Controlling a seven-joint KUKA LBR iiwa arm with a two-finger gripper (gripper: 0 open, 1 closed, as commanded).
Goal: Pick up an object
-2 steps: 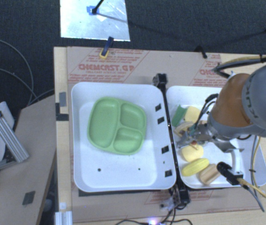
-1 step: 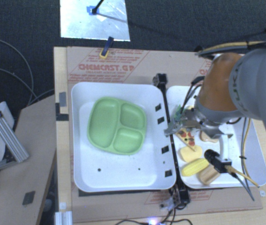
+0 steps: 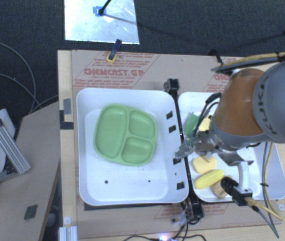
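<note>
The right bin (image 3: 281, 185) holds several small items. A yellow banana-shaped piece (image 3: 208, 178) lies near its front, a pale yellow piece (image 3: 203, 163) sits just behind that, and a tan piece (image 3: 219, 190) is at the front. A green object (image 3: 191, 120) and a small yellow bit (image 3: 204, 125) peek out by the bin's left wall, partly covered by the arm. My gripper (image 3: 191, 147) hangs low over the left side of this bin, just behind the pale yellow piece. The bulky orange and grey wrist (image 3: 243, 109) hides most of the gripper.
The left bin (image 3: 90, 182) carries a green divided plate (image 3: 125, 133). A black divider with clips (image 3: 178, 134) runs between the bins. Cables (image 3: 265, 210) trail off the arm at the front right. Beyond the bins is a cardboard sheet (image 3: 117, 72) with a metal plate (image 3: 101, 14) behind it.
</note>
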